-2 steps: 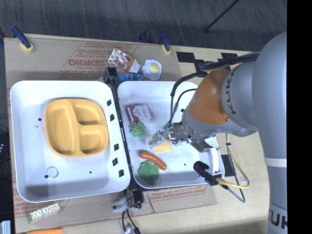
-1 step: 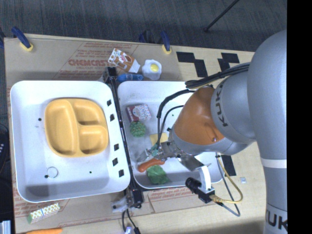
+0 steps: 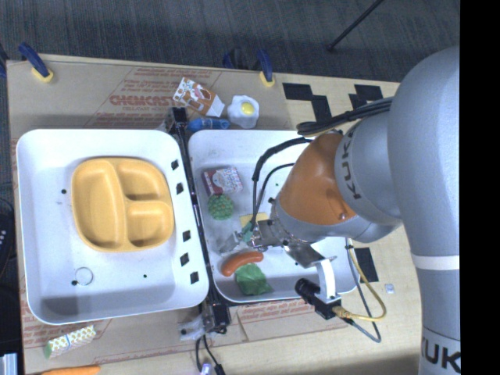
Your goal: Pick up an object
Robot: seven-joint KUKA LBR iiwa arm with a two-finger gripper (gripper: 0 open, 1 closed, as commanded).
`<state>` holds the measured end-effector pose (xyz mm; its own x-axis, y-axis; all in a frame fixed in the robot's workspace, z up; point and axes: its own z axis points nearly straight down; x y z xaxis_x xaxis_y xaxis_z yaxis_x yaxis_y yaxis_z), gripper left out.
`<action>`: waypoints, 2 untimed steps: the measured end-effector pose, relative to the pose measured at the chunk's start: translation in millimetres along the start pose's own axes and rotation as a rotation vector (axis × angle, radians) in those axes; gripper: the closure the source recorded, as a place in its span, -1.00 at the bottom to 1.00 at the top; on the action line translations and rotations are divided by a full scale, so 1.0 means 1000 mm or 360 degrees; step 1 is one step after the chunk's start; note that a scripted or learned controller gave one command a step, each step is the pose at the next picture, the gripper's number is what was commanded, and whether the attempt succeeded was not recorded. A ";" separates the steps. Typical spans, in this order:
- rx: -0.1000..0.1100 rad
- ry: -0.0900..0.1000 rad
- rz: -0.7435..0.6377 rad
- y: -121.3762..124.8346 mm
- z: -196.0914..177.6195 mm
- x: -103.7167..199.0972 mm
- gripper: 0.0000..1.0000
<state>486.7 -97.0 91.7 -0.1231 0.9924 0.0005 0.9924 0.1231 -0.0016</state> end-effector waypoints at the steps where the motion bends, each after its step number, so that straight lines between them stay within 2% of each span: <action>1: 0.0002 0.0000 -0.0009 0.000 -0.010 0.000 1.00; 2: 0.0001 -0.0001 -0.0009 0.000 -0.010 0.000 -1.00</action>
<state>487.1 -96.8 101.4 -0.1289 0.9917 0.0000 0.9917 0.1289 -0.0023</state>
